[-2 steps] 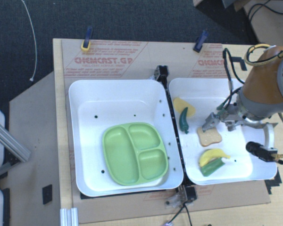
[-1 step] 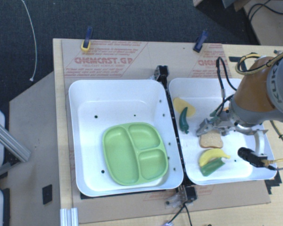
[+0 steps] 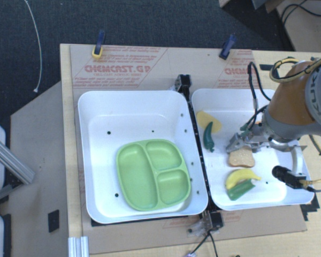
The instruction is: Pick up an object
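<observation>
The tabletop [image 3: 69, 143] carries two white bins. The left bin [image 3: 96, 111] holds a green divided plate [image 3: 152, 173], out of play. In the right bin [image 3: 267, 194], the gripper [image 3: 245, 142] hangs just above the bread slice [image 3: 241, 158], likely its target; whether the jaws are open, I cannot tell.

Right bin [image 3: 219, 197] contents: one tan slice of bread [image 3: 241, 158], flat, mid-bin. One yellow banana [image 3: 242, 176], curved, nearer, touching a green pepper [image 3: 241, 189] lying at a slant just beneath it. One dark green chilli-shaped item [image 3: 208, 137], upright along the left wall, beside a pale yellow piece [image 3: 207, 120] farther back.
</observation>
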`<state>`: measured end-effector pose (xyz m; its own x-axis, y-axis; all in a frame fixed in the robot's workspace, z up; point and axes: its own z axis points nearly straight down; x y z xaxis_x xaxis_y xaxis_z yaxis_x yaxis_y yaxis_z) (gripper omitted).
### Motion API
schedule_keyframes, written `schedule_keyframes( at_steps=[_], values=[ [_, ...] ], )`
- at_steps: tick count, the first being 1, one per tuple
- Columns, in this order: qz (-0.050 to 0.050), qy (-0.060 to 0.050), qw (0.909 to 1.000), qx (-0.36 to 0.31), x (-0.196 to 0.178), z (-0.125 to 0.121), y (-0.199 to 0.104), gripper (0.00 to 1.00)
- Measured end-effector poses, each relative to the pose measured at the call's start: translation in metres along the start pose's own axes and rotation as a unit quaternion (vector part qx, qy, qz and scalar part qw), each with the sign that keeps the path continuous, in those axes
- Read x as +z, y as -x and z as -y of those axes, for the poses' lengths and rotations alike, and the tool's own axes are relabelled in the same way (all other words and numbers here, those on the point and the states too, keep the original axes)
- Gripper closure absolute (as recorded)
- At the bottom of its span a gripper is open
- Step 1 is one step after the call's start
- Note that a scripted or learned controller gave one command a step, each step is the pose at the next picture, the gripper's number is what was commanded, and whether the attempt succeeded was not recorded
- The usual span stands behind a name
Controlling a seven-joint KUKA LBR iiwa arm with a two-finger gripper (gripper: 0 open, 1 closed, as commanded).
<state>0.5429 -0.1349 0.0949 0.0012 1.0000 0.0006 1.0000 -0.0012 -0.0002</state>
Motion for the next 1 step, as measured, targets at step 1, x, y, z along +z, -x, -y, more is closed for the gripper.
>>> schedule_keyframes(
  at_steps=[1],
  values=[
    [0.001, 0.003, 1.0, -0.001, -0.0511, 0.005, -0.0082, 1.0]
  ],
)
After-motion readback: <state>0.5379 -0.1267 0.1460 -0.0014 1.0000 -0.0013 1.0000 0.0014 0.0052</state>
